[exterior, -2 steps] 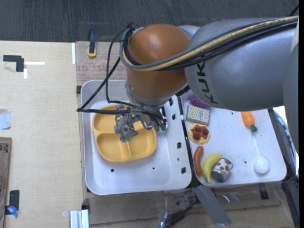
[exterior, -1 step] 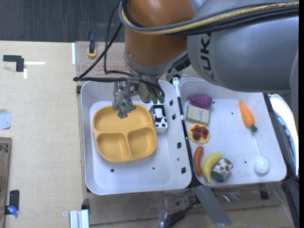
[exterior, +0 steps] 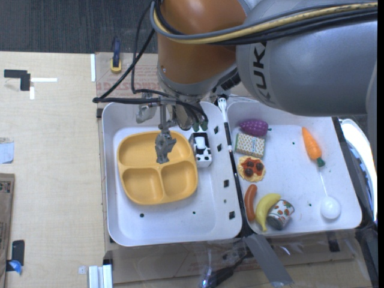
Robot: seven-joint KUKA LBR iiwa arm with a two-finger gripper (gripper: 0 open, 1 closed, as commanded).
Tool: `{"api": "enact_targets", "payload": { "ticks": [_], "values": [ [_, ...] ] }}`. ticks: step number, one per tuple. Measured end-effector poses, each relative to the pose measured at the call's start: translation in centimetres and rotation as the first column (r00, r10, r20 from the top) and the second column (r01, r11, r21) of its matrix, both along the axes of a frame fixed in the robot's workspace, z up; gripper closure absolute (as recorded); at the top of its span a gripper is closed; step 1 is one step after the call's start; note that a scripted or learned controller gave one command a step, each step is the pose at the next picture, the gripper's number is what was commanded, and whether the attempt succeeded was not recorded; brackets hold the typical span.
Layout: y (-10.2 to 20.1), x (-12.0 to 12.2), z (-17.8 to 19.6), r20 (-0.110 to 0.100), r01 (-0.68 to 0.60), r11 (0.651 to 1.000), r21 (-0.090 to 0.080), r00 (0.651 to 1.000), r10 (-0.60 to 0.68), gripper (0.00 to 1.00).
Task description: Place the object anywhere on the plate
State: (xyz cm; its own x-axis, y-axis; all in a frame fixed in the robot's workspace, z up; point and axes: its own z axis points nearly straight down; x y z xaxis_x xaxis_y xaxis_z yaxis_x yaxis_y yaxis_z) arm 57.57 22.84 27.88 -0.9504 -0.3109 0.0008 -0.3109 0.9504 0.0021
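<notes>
Camera view shows the grey two-finger gripper (exterior: 164, 150) poised over the yellow three-compartment plastic plate (exterior: 144, 182), likely for release, its grip state unreadable, while a black-and-white toy cow (exterior: 202, 149) sits just beside the plate's right rim.

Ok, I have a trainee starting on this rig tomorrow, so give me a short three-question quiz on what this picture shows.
1. True or false: the yellow plate lies in the right bin.
2. Which item lies nearest the banana? A) carrot B) red sausage C) purple grapes
3. Fill in: the black-and-white toy sits just off the plate's ____ edge, in the left bin.

Key: 1 false; 2 B; 3 right. The gripper hangs over the plate's top compartment.
</notes>
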Motion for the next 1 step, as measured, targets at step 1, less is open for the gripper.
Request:
{"api": "enact_targets", "payload": {
  "ticks": [1],
  "values": [
    [-0.07,0.23,0.62,-0.002,0.008,1.000,0.002,1.000,-0.008,1.00]
  ]
}}
